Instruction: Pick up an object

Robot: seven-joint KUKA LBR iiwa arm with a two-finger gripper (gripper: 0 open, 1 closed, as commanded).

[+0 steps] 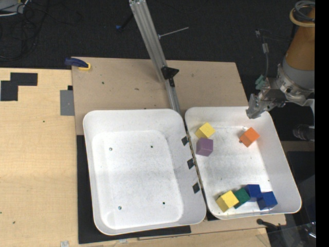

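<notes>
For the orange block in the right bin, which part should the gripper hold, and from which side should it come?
Probably from straight above, closing on two opposite flat side faces of the orange block. It sits alone on the right bin floor, apart from the other blocks and the wall, turned at an angle, so the gripper would likely need to rotate to match its faces.

Six blocks [249, 137] lie in the right bin [288, 181]; the left bin [97, 133] sits beside it

In the right bin [288, 187] lie small blocks: yellow [206, 130] touching purple [204, 146], one orange [249, 137] apart, and yellow [226, 200], green [241, 196], two blue [261, 196] clustered at the near edge.
</notes>
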